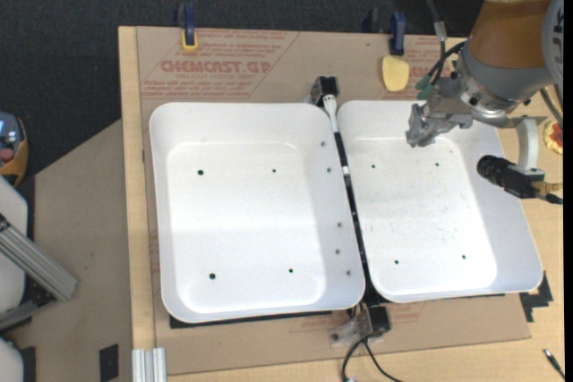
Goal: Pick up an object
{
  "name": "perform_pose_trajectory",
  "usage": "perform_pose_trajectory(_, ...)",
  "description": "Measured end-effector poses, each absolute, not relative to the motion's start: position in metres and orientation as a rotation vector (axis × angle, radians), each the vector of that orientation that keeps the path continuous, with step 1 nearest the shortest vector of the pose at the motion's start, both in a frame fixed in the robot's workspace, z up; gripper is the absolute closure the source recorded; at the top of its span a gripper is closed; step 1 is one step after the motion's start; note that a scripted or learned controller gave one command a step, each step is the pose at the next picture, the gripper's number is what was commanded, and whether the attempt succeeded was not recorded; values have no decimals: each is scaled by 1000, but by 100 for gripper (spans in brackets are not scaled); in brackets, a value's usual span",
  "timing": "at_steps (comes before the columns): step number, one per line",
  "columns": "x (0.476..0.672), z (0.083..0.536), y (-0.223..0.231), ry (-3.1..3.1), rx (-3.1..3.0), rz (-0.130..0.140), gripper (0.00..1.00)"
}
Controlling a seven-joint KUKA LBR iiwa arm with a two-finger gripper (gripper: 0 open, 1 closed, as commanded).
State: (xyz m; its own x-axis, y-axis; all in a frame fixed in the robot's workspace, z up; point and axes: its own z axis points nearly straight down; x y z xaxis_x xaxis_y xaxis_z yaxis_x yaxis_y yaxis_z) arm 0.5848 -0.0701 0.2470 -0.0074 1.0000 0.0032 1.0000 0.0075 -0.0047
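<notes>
My gripper (419, 135) hangs over the far left part of the right white bin (501, 277), close to its back rim. I see nothing between its fingers. A small pale yellow object (395, 72) lies on the brown board (228, 58) just behind the right bin, outside it and up-left of the gripper. The left white bin (170, 192) lies beside the right one.
A black strip (345, 183) runs along the seam between the bins, with a black clip (323, 89) at its far end. Two blue clamps (187, 17) (397, 27) hold the board's back edge. Dark floor surrounds the bench.
</notes>
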Motion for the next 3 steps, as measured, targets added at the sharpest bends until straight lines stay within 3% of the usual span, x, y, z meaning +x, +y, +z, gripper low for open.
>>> perform_pose_trajectory(1, 576, 397, -23, -2239, -2222, -23, 100)
perform_pose_trajectory(2, 604, 312, 8, -2221, -2213, 8, 100)
perform_pose_trajectory(3, 589, 370, -4, -2225, -2227, -8, 100)
